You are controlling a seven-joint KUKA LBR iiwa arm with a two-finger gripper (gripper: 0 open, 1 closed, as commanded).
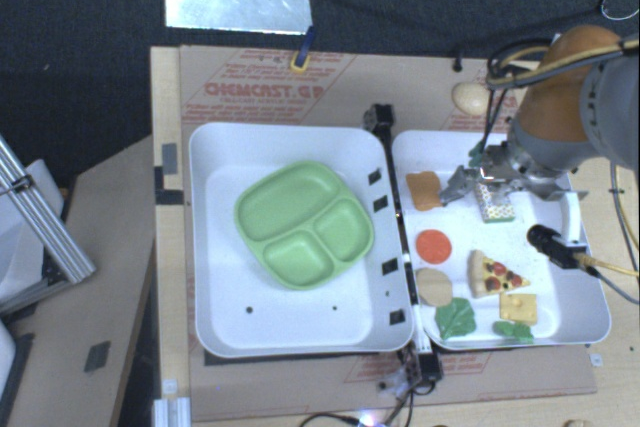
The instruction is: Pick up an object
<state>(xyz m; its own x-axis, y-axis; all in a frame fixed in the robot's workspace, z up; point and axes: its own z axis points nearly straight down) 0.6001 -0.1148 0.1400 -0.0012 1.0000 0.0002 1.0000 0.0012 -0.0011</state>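
The right bin [585, 315] holds several toy foods: a tan toast slice [423, 190], a red tomato slice [433, 245], a pizza slice [494, 273], a beige round piece [434, 287], a green lettuce leaf [456, 318] and a yellow cheese square [517, 307]. My gripper [483, 185] hangs low over the bin's far middle, just right of the toast. A small speckled block [495, 206] lies directly under it, touching or nearly so; I cannot tell whether it is gripped.
The left bin [215, 315] holds a green divided plate [303, 225]. A beige egg-shaped thing [467, 97] lies on the bench behind the right bin. A black cylinder with a cable [552, 246] juts over the right bin's right side. A divider [397, 225] separates the bins.
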